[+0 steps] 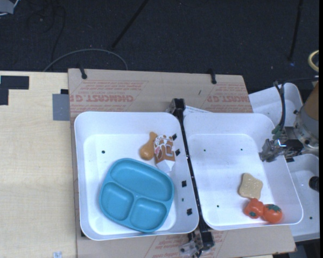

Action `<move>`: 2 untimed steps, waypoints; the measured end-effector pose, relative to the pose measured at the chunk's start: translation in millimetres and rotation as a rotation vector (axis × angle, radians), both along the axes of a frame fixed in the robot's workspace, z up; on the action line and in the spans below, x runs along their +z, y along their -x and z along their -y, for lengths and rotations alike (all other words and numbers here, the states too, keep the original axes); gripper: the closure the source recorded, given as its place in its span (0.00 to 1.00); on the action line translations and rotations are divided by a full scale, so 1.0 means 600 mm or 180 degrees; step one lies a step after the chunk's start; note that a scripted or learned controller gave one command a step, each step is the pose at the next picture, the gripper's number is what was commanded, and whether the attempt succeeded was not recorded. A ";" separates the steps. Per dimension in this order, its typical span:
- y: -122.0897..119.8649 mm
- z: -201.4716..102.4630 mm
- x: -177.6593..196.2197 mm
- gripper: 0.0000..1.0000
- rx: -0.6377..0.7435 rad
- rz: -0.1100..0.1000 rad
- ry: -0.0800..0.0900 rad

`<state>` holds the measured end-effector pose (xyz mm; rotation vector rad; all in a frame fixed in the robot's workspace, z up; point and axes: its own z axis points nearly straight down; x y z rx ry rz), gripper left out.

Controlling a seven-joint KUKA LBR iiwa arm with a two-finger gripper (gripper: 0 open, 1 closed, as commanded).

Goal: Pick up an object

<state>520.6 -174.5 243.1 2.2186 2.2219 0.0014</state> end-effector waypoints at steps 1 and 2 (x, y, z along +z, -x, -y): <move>-0.026 -0.091 0.010 1.00 0.0012 -0.0010 -0.0007; -0.042 -0.182 -0.014 1.00 0.0010 -0.0021 -0.0010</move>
